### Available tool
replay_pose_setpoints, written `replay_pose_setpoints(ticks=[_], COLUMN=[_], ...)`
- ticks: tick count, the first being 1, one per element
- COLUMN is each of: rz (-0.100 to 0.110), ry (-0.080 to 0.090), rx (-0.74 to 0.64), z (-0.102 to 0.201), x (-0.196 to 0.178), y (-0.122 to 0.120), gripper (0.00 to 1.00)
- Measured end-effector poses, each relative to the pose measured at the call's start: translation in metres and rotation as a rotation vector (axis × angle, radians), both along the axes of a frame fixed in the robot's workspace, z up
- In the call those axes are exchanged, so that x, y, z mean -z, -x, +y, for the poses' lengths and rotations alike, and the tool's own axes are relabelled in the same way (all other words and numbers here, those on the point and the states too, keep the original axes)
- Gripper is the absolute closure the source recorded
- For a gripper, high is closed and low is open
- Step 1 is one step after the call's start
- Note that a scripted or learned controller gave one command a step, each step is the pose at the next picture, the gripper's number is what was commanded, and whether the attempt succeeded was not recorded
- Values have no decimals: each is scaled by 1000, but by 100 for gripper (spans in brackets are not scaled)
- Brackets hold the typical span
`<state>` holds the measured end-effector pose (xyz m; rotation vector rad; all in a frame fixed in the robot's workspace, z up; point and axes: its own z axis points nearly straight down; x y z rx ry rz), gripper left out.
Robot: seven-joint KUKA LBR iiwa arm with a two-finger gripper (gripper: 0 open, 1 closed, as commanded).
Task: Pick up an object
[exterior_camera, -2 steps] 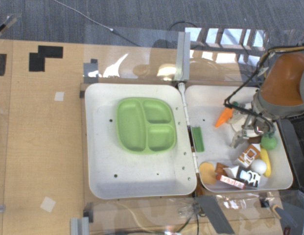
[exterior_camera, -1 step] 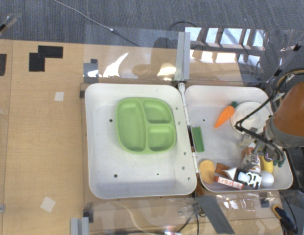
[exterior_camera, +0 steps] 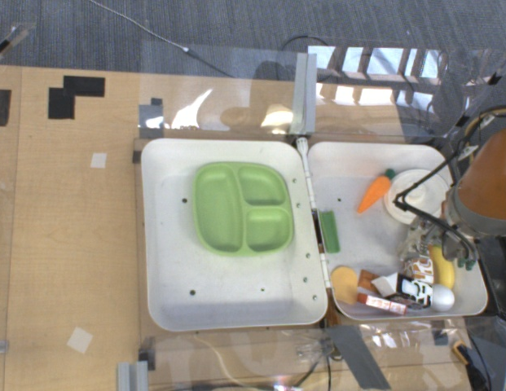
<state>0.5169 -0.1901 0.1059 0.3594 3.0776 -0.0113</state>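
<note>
My gripper (exterior_camera: pixel 421 247) reaches down into the right bin (exterior_camera: pixel 350 161), near its front right corner, under the arm's orange band (exterior_camera: pixel 487 187). It hangs right over a heap of small things: a yellow banana (exterior_camera: pixel 442 268), a black-and-white item (exterior_camera: pixel 415 288), a white ball (exterior_camera: pixel 442 298) and a red-and-white tube (exterior_camera: pixel 384 303). An orange carrot (exterior_camera: pixel 373 193) lies further back beside a white bowl (exterior_camera: pixel 414 192). A green block (exterior_camera: pixel 328 231) rests by the bin's left wall. A round orange piece (exterior_camera: pixel 345 279) sits at the front left.
The left bin (exterior_camera: pixel 167 283) holds a green divided plate (exterior_camera: pixel 242 208). A metal post (exterior_camera: pixel 303 92) stands behind the seam between the bins. Dark cables (exterior_camera: pixel 420 187) run from the arm across the bowl.
</note>
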Motion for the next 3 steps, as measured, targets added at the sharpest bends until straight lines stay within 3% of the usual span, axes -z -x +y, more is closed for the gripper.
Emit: replay_pose_setpoints(ticks=[1,2,3], rz=[24,15,27], ry=[-20,-20,-24], rx=[387,379,376], z=[-14,-13,-10], x=[15,1,4], y=[-81,-85,-83], gripper=[100,100,0])
